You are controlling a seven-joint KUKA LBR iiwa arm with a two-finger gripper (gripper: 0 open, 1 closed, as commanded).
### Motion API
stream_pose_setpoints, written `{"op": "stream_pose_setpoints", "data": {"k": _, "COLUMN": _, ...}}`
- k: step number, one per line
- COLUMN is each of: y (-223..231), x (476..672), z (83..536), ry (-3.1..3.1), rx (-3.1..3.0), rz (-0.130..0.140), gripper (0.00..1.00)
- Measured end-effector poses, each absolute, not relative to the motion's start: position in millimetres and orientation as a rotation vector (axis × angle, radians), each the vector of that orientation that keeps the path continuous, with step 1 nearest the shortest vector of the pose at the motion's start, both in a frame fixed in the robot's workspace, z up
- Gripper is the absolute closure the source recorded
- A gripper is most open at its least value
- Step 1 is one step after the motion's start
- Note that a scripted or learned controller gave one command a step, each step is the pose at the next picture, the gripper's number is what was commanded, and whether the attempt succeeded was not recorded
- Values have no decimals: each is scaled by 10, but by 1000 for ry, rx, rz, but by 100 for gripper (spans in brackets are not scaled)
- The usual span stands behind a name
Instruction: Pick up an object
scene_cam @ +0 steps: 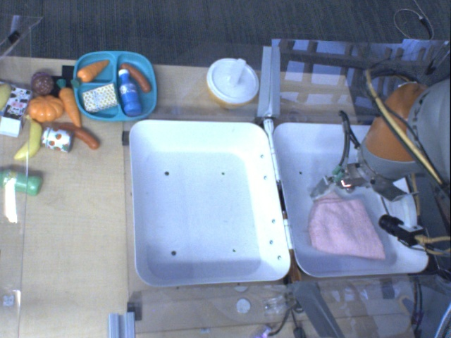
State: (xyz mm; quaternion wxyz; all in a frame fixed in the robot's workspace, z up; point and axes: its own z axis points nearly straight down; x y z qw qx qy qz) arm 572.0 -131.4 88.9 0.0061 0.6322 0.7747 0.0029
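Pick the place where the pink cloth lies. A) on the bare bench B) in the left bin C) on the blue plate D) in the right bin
D: the pink cloth lies flat on the floor of the right bin, just below the claw.

A folded cloth (345,228) lies in the right bin (303,252), at the frame's lower right; the gripper (341,182) sits just above its upper edge.
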Motion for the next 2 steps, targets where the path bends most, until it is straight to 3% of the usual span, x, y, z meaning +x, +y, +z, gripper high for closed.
{"op": "stream_pose_setpoints", "data": {"k": 1, "y": -988, "x": 5474, "z": 896, "ry": 2489, "rx": 1891, "rz": 10, "gripper": 0}}
{"op": "stream_pose_setpoints", "data": {"k": 2, "y": -1028, "x": 5748, "z": 892, "ry": 2208, "rx": 2221, "rz": 13, "gripper": 0}}
